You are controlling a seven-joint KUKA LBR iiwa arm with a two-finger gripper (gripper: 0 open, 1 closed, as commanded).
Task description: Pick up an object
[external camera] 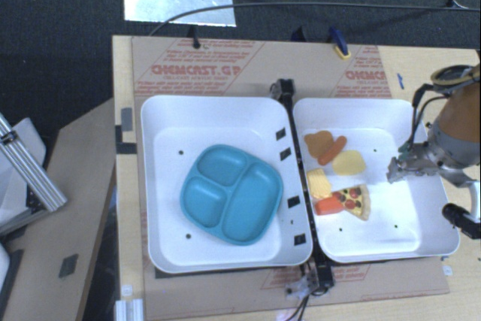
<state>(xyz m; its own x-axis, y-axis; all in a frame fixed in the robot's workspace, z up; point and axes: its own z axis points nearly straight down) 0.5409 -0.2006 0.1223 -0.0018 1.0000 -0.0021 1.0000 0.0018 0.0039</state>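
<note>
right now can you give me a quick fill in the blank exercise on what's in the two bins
1. The blue plastic divided plate lies in the ____ white bin.
2. The divided plate has ____ compartments.
3. The toy pizza slice with red dots lies in the ____ white bin, with the other toy foods.
4. The round yellow toy food piece lies ____ the pizza slice in the view.

Missing words: left; three; right; above

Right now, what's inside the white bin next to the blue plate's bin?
The right bin holds toy food: a pizza slice, a hot dog, cheese and a yellow piece. Anything underneath them is hidden.
</note>
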